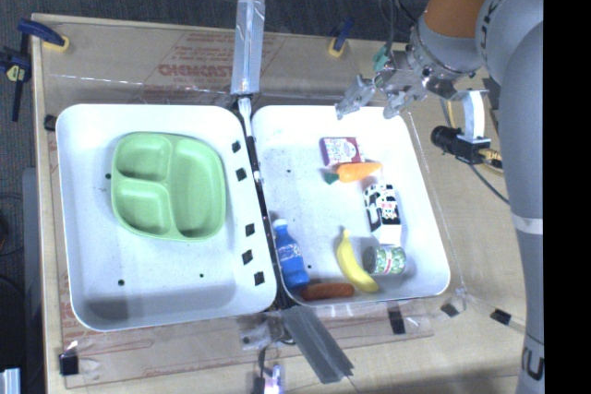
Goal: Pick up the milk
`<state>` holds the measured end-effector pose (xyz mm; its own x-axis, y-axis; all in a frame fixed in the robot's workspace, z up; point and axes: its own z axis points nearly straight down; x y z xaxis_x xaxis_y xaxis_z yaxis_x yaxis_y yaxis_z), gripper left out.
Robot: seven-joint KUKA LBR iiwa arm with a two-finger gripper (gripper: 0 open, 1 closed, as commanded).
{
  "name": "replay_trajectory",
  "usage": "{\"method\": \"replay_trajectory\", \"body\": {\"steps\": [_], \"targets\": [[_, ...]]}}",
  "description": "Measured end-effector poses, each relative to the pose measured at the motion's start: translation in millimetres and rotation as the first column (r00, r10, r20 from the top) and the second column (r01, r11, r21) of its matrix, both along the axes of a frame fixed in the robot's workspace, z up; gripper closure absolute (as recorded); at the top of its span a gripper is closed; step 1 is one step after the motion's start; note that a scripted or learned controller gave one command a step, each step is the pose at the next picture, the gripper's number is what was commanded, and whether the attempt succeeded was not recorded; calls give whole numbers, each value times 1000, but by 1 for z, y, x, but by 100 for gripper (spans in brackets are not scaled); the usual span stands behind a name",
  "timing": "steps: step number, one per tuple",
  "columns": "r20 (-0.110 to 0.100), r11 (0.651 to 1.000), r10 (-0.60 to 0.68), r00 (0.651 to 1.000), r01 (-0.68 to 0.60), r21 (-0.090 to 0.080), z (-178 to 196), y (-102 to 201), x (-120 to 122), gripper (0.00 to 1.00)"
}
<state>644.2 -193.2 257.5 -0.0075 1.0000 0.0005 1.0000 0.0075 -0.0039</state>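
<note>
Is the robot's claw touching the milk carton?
Apart. The camera view shows the gripper above the bin's far edge, with bare bin floor before the milk carton.

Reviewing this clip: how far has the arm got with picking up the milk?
Nothing looks done yet. The milk, a cow-patterned carton, lies in the right bin between the carrot and the green can. In hand: the gripper hangs open over the bin's far rim, apart from the carton, with nothing between its fingers. Left: moving over the carton, descending, closing on it and lifting.
</note>
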Motion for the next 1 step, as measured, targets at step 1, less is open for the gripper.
{"method": "replay_trajectory", "body": {"steps": [1], "targets": [[2, 978, 208, 978, -208, 0, 9, -18, -75, 0]]}}
